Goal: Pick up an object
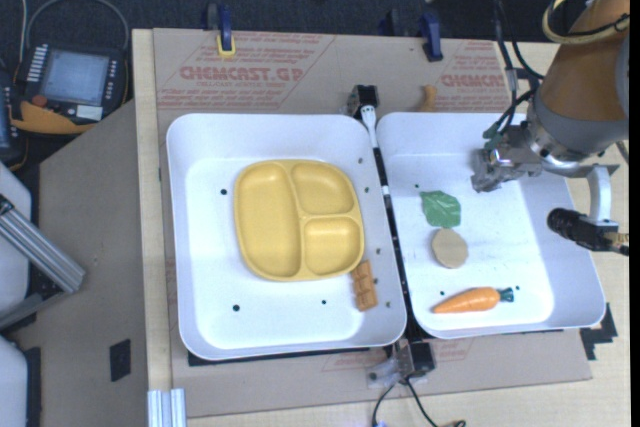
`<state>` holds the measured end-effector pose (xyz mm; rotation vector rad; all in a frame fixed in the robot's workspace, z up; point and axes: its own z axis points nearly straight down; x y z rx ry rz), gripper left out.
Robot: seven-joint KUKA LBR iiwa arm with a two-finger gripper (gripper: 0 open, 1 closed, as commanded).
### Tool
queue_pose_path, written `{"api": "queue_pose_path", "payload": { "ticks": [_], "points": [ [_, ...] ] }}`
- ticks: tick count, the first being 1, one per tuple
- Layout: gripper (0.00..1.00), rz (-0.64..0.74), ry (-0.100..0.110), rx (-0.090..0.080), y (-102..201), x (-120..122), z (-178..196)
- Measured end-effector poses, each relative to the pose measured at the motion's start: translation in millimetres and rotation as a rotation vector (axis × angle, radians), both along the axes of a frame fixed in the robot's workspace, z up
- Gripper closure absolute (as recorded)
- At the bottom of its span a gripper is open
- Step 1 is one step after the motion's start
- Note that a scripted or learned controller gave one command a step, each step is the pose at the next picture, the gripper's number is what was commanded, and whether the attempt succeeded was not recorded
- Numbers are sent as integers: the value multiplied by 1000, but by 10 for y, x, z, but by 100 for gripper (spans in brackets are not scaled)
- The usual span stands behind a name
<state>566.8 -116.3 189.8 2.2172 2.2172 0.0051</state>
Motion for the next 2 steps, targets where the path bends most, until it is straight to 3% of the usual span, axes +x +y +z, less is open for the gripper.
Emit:
{"api": "queue_pose_path", "payload": {
  "ticks": [1,2],
  "points": [
    [100,1,-3,-1,-45,-23,630],
    [100,6,2,2,489,147,673]
  ]
}}
